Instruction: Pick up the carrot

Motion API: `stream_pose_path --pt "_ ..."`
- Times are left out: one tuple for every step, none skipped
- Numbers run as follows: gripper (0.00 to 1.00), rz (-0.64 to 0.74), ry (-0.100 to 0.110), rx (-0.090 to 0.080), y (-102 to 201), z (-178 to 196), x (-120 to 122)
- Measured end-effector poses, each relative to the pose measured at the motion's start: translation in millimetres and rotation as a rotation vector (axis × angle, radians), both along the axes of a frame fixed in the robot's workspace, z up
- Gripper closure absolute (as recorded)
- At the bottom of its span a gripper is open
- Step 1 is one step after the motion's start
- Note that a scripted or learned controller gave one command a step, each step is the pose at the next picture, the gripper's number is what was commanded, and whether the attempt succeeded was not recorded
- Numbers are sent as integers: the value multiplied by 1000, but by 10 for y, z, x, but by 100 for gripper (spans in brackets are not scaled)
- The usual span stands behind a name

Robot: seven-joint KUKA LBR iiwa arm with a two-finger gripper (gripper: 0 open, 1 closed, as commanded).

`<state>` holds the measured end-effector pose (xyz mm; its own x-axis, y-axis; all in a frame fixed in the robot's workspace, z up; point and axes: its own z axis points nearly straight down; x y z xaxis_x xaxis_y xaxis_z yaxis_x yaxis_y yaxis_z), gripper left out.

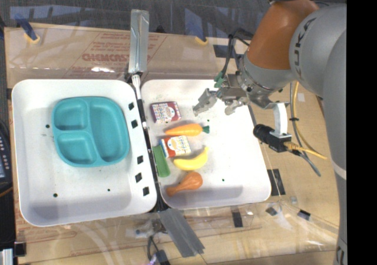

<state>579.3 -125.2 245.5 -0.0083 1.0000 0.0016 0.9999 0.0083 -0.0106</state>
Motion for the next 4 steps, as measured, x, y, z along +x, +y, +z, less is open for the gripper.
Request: stream_pose_path --pt "0 0 0 -1 -60 -1468 99" --pt "0 214 -5 1 -246 -1563 452" --pt "0 218 -2 1 -272 -1570 764" --pt "0 192 -6 1 -592 -1246 776"
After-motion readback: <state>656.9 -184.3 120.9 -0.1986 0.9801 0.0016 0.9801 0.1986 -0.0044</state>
